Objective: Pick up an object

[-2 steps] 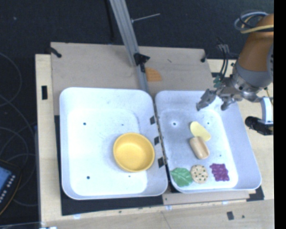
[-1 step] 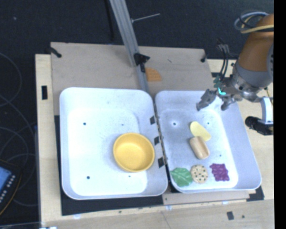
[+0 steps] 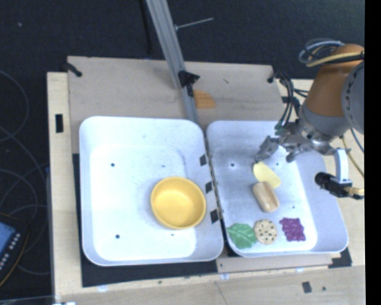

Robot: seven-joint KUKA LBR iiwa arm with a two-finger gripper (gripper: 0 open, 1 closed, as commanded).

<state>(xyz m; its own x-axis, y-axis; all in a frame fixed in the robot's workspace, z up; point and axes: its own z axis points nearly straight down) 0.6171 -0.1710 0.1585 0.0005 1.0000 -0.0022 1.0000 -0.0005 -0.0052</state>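
Tabletop (image 3: 133, 88) of pale wood bearing two shallow white bins side by side, seen from above at a slant. The left bin (image 3: 114, 145) holds a yellow bowl (image 3: 178, 202), upright, toward its near right corner. The right bin (image 3: 232, 145) holds five small items: a pale yellow wedge (image 3: 267, 174) near the middle, a tan bread roll (image 3: 265, 197) just below and touching it, and along the near edge a green leaf (image 3: 242, 234), a chocolate-chip cookie (image 3: 265, 231) and a purple grape cluster (image 3: 293, 229), set in a row from left to right. The grey arm with its orange band (image 3: 333, 84) reaches in from the right, and its end effector (image 3: 280, 150) hangs over the far part of the right bin, just above the yellow wedge. Its two fingers (image 3: 265, 149) stand spread apart with nothing between them. A grey metal pole (image 3: 168, 43) runs from the top of the scene down to the seam between the bins, with a small orange block (image 3: 204, 100) lying on the tabletop beside it.
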